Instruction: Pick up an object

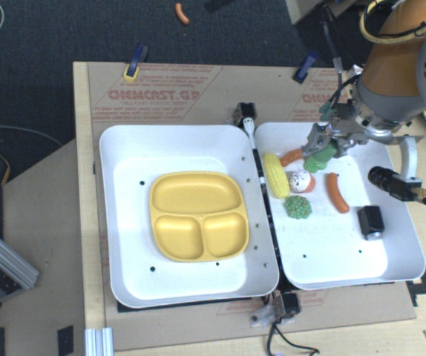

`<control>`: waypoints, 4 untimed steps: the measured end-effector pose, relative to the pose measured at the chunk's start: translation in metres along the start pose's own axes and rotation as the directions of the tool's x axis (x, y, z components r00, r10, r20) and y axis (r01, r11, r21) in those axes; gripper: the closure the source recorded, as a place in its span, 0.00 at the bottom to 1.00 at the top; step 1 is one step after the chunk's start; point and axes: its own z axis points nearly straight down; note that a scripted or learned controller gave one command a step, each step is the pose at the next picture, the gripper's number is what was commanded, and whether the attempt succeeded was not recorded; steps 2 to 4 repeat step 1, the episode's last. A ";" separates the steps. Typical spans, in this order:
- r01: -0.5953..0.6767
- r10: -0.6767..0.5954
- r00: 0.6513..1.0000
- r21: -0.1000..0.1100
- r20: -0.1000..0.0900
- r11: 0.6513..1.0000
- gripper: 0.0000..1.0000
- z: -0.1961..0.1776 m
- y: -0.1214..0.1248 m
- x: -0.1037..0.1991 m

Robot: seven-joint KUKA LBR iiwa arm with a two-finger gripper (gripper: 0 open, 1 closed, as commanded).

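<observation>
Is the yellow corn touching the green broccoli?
Apart. The camera view shows a strip of white bin floor between the corn and the broccoli, which lies lower and to the right.

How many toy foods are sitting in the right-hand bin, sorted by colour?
Yellow: 1, the corn
Green: 2, the broccoli and a green piece under the gripper
Orange-red: 2, the sausage and a carrot-like piece
White: 1, a round piece
Total: 6
</observation>
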 end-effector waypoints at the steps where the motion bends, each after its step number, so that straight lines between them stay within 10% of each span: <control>1: 0.000 0.000 1.000 0.007 -0.002 1.000 1.00 0.010 -0.005 0.003; 4: 0.000 0.000 1.000 0.007 -0.002 1.000 1.00 0.010 -0.005 0.003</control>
